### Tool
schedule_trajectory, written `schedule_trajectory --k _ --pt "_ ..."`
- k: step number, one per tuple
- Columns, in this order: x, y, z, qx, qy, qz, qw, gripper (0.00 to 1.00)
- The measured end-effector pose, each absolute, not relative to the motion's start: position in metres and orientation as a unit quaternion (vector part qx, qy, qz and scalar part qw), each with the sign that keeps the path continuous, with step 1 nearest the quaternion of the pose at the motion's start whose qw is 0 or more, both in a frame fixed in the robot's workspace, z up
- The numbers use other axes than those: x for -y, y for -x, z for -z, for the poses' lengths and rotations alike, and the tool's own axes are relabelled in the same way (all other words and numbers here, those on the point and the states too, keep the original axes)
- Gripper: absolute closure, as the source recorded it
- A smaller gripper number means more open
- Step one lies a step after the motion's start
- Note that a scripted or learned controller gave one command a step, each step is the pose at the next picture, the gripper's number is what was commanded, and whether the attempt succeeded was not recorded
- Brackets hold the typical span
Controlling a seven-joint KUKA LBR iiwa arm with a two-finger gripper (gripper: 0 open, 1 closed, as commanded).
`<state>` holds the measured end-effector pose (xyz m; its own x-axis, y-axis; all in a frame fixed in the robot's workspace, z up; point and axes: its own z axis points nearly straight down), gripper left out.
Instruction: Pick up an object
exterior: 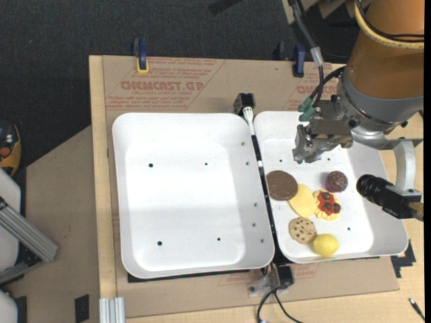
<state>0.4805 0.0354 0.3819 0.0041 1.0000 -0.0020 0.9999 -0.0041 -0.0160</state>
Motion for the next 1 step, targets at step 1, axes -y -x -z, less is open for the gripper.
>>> schedule_trajectory --k 1 --pt "0.0260 -0.4978 -0.3324 0.705 0.709 -0.0024 0.002 1.00"
